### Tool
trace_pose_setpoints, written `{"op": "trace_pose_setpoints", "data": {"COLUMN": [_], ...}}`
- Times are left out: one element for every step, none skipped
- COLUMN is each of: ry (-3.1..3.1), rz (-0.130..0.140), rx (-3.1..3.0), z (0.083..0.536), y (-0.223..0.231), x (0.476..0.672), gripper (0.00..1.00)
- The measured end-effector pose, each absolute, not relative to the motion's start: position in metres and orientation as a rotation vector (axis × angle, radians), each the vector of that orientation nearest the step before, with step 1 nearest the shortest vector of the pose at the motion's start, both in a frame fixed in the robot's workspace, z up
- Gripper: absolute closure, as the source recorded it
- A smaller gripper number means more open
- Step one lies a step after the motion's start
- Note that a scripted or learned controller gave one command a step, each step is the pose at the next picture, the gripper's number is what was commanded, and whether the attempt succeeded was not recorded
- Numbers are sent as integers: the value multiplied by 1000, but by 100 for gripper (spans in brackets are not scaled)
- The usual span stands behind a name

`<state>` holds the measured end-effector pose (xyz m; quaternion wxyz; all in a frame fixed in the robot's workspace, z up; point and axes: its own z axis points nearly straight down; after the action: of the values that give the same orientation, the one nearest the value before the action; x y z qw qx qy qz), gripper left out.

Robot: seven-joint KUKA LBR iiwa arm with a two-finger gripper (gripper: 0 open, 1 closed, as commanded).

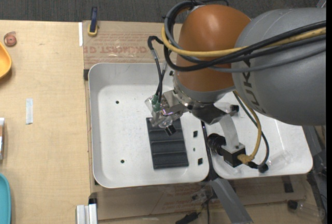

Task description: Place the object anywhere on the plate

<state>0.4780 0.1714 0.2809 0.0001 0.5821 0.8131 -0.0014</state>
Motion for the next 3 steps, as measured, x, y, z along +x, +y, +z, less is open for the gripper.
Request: {"op": "trace_pose_setpoints", "data": {"ry": [2421, 2705, 2953], "rz": [-11, -5, -4], "rx": [2006, 1601, 1080], "z": [238, 250, 197], "y": [138, 112, 126], "x": [512, 480, 495], "gripper": [100, 100, 100]}}
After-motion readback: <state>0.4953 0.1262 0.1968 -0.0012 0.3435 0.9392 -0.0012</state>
